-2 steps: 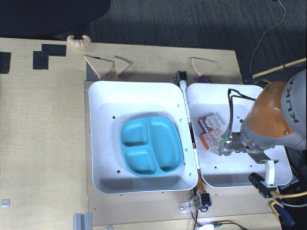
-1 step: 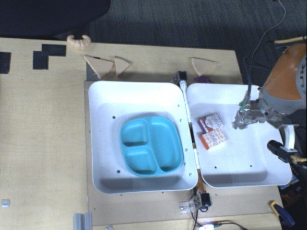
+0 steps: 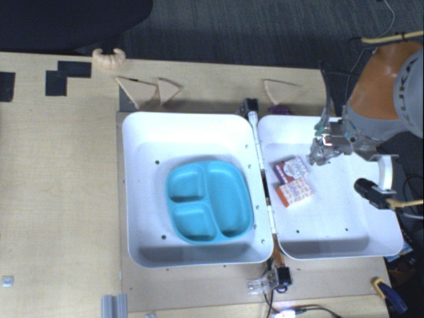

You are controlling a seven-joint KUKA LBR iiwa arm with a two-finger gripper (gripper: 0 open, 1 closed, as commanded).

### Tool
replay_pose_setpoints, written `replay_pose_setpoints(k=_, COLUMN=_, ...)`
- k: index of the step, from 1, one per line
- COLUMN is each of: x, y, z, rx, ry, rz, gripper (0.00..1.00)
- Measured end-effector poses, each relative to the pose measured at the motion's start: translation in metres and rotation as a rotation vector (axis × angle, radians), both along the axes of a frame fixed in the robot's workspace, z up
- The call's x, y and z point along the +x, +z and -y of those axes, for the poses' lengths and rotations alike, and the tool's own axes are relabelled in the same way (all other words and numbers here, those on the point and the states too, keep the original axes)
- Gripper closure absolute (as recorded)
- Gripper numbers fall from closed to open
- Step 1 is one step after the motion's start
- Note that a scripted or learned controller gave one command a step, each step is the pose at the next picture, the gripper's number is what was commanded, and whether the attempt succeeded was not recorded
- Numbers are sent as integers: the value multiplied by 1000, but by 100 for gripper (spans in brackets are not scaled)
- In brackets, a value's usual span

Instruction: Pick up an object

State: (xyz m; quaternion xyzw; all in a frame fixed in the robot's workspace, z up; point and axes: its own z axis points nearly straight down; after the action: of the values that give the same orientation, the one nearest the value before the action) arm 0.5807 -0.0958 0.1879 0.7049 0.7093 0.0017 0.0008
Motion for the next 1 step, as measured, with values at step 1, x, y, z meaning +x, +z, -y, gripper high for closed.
replay_pose_setpoints(k=1, x=22, y=-3, z=-19, rx=-1, ry=1, rz=0, gripper=100)
